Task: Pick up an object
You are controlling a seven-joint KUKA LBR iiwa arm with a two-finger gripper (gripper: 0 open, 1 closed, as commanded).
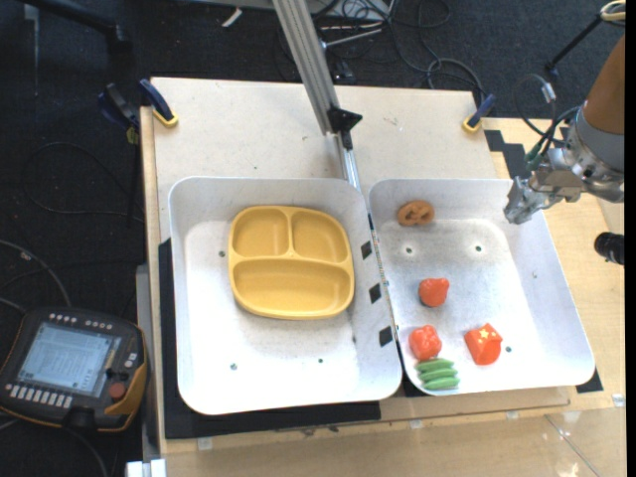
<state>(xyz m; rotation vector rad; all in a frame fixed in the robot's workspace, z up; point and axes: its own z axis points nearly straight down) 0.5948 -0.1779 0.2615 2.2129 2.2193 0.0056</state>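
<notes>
**Operator:** Bins first. I see two shallow white bins side by side on the bench. The left bin (199, 366) carries one thing, a yellow divided plate (291, 262), sitting a little toward twelve o'clock of that bin's middle. The plate has three compartments, two small ones on its twelve o'clock side and one long one on its six o'clock side, and I see nothing in any of them.

**Colleague:** And the right bin?

**Operator:** The right bin (537, 296) carries five small things, all lying apart from each other. At about eleven o'clock of its floor lies a brown pretzel-shaped piece (415, 213). Near the middle, slightly to nine o'clock, sits a small red piece (433, 291). Toward six o'clock I have a second red piece (425, 342), and just beside it at its six o'clock a green pod-like piece (437, 372) close to the bin's rim. At about five o'clock sits a red block with a pale spot (483, 344).

**Colleague:** Where is the arm?

**Operator:** It reaches in from three o'clock. I see the gripper (520, 207) over the right bin's rim at about two o'clock, well apart from every piece. I see nothing between its fingers, and I cannot tell how far they are parted.
</notes>
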